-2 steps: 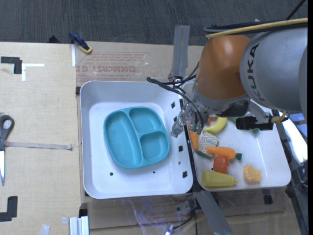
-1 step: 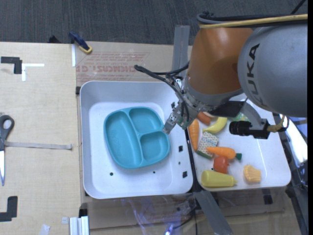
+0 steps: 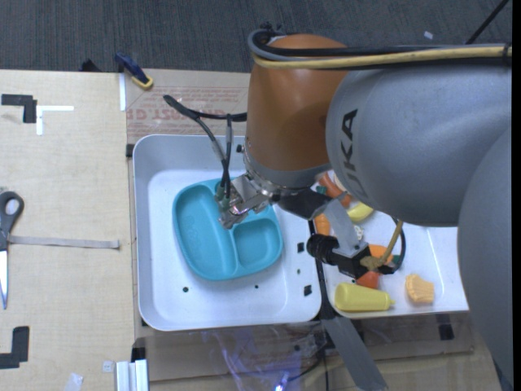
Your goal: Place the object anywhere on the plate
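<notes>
The arm (image 3: 391,104) reaches in from the right and hangs over the seam between the two white bins, its orange band (image 3: 289,96) above the wrist and black cables running down beside it. The jaws sit low over the blue plate (image 3: 213,243), above the ridge that splits the plate into its compartments, near the plate's upper right rim; their metal tip (image 3: 236,204) is small and glinting, and whether they are wide, narrow or holding anything cannot be told from this slant. The plate lies in the left bin (image 3: 159,300), tilted at an angle to the bin's walls, with bare white floor around it on the left and below. No thing is seen lying in either compartment of the plate, though the part under the jaws is hidden. In the right bin (image 3: 444,251), much of it covered by the arm, toys lie loose: a yellow bottle (image 3: 362,298) on its side near the front wall, a small orange piece (image 3: 419,288) just right of it and apart from it, a yellow piece (image 3: 359,212) and an orange-red piece (image 3: 332,187) close under the arm, and a red-orange bit (image 3: 369,278) touching the bottle's top edge. Which of these is the task's object cannot be told. On the bench (image 3: 65,177) to the left lie scissors (image 3: 6,218) at the edge, well apart from the bins, and a blue and yellow clip (image 3: 133,69) near the top.
</notes>
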Robot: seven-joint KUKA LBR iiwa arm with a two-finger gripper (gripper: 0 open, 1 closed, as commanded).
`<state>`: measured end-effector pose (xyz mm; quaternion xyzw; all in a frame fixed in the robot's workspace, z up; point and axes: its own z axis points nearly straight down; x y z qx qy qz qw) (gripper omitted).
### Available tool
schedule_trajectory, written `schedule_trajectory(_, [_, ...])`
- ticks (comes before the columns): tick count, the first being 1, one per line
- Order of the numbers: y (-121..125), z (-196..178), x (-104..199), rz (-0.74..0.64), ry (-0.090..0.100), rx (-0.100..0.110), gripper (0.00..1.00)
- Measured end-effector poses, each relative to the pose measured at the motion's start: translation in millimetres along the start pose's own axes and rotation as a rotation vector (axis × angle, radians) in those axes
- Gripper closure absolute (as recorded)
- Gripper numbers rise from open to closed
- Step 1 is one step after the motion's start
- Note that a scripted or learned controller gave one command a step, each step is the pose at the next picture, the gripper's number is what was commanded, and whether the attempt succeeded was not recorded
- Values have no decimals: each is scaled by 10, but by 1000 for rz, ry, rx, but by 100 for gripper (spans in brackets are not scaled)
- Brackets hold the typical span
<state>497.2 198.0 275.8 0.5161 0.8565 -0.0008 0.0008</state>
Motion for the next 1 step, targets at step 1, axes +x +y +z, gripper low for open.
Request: schedule_trajectory(1, [-1,1,-1,1,0,0,0])
